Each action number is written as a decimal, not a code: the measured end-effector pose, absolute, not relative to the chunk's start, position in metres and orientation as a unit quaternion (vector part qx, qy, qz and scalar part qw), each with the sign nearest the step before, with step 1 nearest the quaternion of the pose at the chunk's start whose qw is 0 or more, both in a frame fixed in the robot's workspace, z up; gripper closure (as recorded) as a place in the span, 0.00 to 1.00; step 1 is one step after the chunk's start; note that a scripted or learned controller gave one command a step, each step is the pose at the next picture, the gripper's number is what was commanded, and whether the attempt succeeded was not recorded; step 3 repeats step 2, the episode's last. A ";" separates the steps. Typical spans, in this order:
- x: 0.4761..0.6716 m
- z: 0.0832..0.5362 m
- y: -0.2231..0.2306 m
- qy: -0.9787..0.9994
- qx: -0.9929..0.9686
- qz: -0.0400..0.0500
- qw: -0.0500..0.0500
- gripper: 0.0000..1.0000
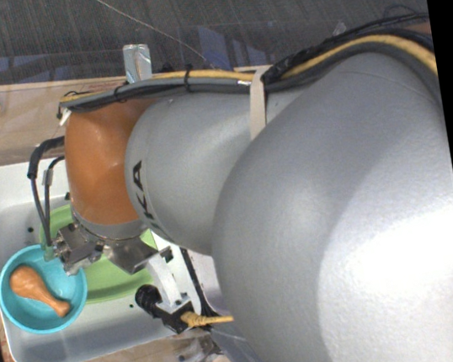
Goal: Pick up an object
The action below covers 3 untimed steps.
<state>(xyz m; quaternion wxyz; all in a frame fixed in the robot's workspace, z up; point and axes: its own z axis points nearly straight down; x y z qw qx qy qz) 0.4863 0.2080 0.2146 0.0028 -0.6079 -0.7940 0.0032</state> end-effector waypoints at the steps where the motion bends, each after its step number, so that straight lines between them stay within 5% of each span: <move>1: 0.477 0.284 0.153 -0.906 -0.423 0.000 0.000 1.00; 2: 0.476 0.221 0.103 -0.913 -0.409 0.003 0.002 1.00; 3: 0.476 0.221 0.103 -0.913 -0.409 0.003 0.002 1.00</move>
